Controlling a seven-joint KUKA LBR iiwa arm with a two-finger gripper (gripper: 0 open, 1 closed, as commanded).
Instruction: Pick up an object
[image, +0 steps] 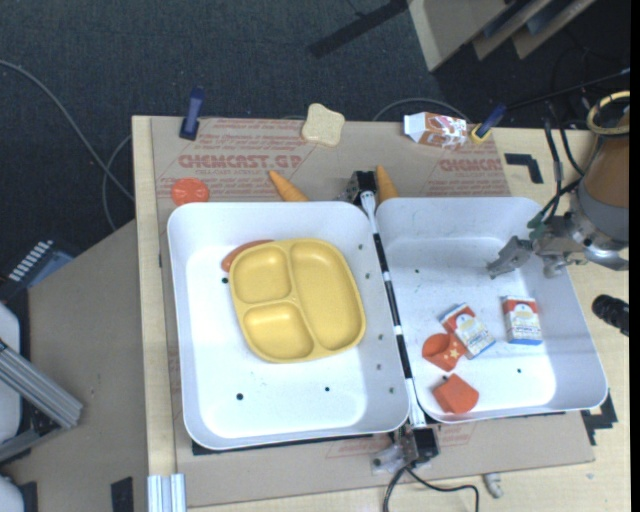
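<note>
My gripper hangs over the upper right part of the right bin, on the grey arm coming in from the right. Below it in that bin lie a red and white carton, a second small carton, a flat red piece and an orange-red block. The gripper is above and apart from all of them, with nothing seen in it. The left bin holds a yellow divided plate, and a red item pokes out from under the plate's upper left corner.
Behind the bins on the cardboard lie a bread slice, a small carton, two carrots, an orange disc and a blue clip. A black ridge separates the bins.
</note>
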